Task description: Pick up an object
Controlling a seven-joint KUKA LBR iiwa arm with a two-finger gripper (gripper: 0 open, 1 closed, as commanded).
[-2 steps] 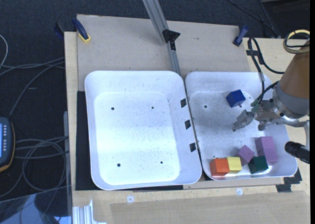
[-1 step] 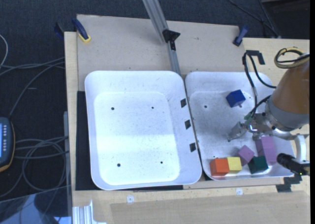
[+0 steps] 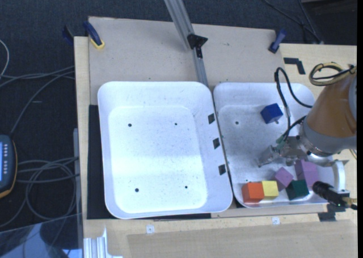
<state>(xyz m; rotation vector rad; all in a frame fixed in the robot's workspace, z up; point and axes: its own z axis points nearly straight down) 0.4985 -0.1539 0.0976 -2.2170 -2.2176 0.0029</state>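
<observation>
You can see the gripper (image 3: 271, 157) low in the right bin (image 3: 241, 95), fingers spread and holding nothing — the pick is undone, with the purple block (image 3: 283, 176) just below it toward the frame's lower right.

a pale wooden bench (image 3: 147, 53) carries two shallow white bins side by side. the left bin (image 3: 105, 138) sits toward nine o'clock, the right bin (image 3: 238, 95) toward three o'clock, their inner rims touching along a line marked by small dark clips. blue clamps grip the bench's far edge, one at eleven o'clock (image 3: 93, 34) and one at one o'clock (image 3: 277, 40). a slanted metal rail (image 3: 180, 16) crosses the bench at twelve o'clock, running down to the seam between the bins.
</observation>
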